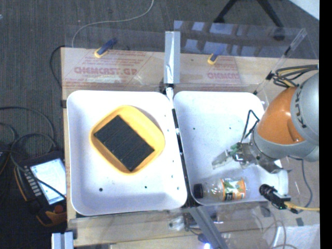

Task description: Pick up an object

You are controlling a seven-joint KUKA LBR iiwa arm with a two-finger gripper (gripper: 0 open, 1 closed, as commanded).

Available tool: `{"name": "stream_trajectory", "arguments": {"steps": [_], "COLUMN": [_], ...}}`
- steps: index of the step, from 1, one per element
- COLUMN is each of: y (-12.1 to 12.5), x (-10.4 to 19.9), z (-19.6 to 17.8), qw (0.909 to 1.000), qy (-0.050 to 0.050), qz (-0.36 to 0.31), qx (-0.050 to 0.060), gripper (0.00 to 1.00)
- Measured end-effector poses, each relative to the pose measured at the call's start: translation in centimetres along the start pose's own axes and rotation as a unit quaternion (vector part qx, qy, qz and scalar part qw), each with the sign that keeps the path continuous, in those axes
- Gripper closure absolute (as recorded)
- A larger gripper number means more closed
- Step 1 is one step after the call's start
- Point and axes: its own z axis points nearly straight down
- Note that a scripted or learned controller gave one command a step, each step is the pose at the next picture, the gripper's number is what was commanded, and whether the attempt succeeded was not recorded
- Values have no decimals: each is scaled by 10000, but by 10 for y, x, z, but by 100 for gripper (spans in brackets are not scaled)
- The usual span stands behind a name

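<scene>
A clear plastic bottle (224, 189) with a black cap and an orange-green label lies on its side along the front wall of the right bin (207, 113), cap pointing left. My gripper (224, 158) hangs over the right bin's right half, just behind the bottle and apart from it, with nothing seen in it. The grey arm with its orange band (277, 126) comes in from the right. In the left bin (83, 191) a yellow dish (150, 126) holds a dark ribbed square pad (124, 142).
A divider ridge (176, 134) separates the two bins. Clear plastic panels (171, 56) stand behind the bins on the wooden bench. Black and yellow cables (272, 193) trail by the right bin's front right corner. A tablet-like device (44, 178) lies on the floor at left.
</scene>
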Motion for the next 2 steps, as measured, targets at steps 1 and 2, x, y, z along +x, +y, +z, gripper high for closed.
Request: {"name": "stream_trajectory", "arguments": {"steps": [1, 2], "y": [-5, -3], "x": [-5, -4], "z": [0, -11], "qw": [9988, 9987], "qy": [-12, -9], "qz": [-494, -500], "qx": [-48, -64], "gripper": [0, 100]}}
